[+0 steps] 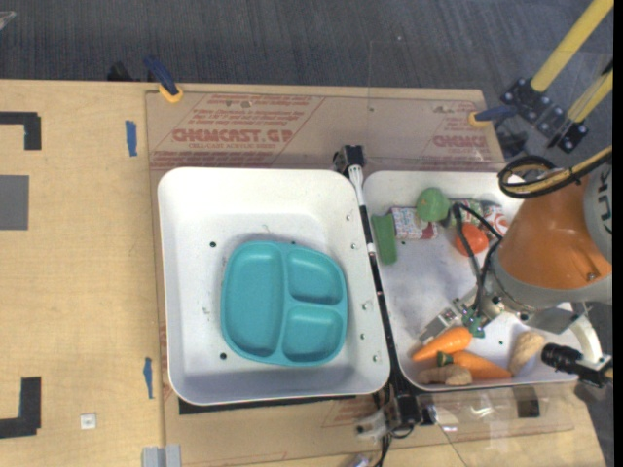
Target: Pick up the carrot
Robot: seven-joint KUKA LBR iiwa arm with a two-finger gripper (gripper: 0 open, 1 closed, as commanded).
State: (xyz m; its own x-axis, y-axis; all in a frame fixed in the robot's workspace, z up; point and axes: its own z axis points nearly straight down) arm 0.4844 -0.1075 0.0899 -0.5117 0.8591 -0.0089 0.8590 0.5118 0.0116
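Camera view: carrot [444, 341] just below gripper [470, 321].

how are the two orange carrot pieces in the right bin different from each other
The upper carrot lies right at the hand; the lower carrot lies nearer the front wall of the right bin, apart from the hand. The upper carrot looks shorter and stubbier; the lower carrot looks longer and slimmer. The upper carrot's narrow end points left; the lower carrot's points right. Both are orange and lie flat on the bin floor, close together.
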